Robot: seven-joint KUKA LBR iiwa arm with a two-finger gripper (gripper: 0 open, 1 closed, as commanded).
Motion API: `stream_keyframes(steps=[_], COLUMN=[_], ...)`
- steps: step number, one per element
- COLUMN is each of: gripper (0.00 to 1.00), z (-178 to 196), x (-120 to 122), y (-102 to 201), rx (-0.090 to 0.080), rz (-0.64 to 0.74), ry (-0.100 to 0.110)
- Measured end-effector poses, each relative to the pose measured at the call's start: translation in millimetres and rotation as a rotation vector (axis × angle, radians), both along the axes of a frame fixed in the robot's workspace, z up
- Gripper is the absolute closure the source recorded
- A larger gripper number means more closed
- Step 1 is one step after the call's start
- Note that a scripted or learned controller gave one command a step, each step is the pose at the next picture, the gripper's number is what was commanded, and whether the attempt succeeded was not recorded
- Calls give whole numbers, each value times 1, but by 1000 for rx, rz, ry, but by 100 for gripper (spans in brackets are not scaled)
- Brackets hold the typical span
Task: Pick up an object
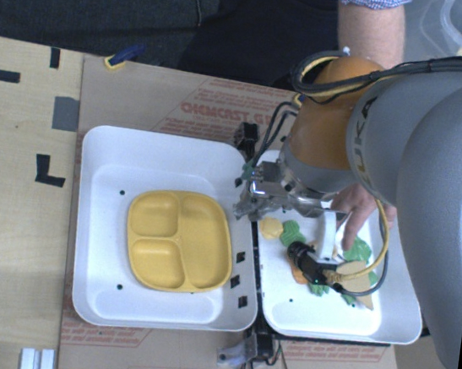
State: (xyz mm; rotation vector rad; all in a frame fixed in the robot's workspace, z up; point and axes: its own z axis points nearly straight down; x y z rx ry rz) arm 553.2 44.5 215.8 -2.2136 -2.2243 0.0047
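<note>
My gripper (252,199) hangs over the left rim of the right bin (322,324), close to the wall shared with the left bin. Just right of it, on the bin floor, lie a small pale yellow piece (271,226) and a green leafy piece (293,231). Further right there are more green pieces (360,250), an orange piece (298,275) and a tan piece (358,272), partly hidden by the arm and its cable. Nothing shows between the gripper's parts.
A yellow divided plate (179,240) lies in the left bin (100,204). A person's hand (362,213) reaches into the right bin behind the wrist. The grey arm covers the bin's right side.
</note>
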Motion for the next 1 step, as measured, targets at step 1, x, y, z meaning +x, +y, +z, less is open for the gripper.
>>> stream_keyframes(steps=[1], gripper=[100], z=[14], x=[-12], y=[-6], rx=[0], rz=[-3], ry=[1])
